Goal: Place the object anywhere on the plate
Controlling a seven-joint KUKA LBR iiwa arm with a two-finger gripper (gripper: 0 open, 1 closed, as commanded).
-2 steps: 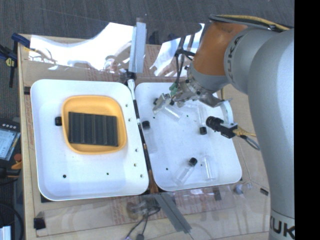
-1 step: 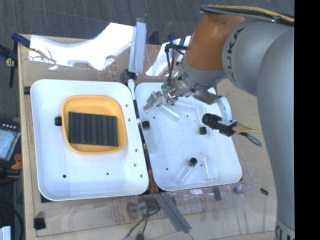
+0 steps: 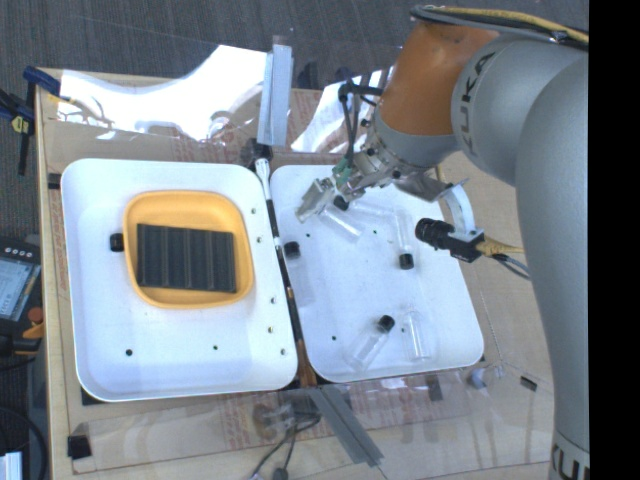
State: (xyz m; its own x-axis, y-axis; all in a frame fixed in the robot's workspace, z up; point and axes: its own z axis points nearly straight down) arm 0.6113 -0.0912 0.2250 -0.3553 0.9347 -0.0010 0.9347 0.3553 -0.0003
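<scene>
Clear tube (image 3: 343, 224): lying flat in the right bin (image 3: 450, 308), just under the gripper (image 3: 325, 200).
Gripper: hanging low; whether it is gripping anything is too hard to tell.
Plate (image 3: 185, 204): sitting in the left bin (image 3: 100, 348).
Good try: pinching the tube's middle, lifting high over both bin walls.

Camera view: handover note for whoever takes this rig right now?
Gripper: over the back left of the right white bin, beside a clear plastic tube; no grasp visible.
Yellow rounded plate: in the left white bin, with a dark ribbed rectangular slab on it.
More clear tubes with black caps lie at the right bin's front.
Done: no tube is on the plate.
Left: probably grasp one tube, carry it to the plate, release.
</scene>
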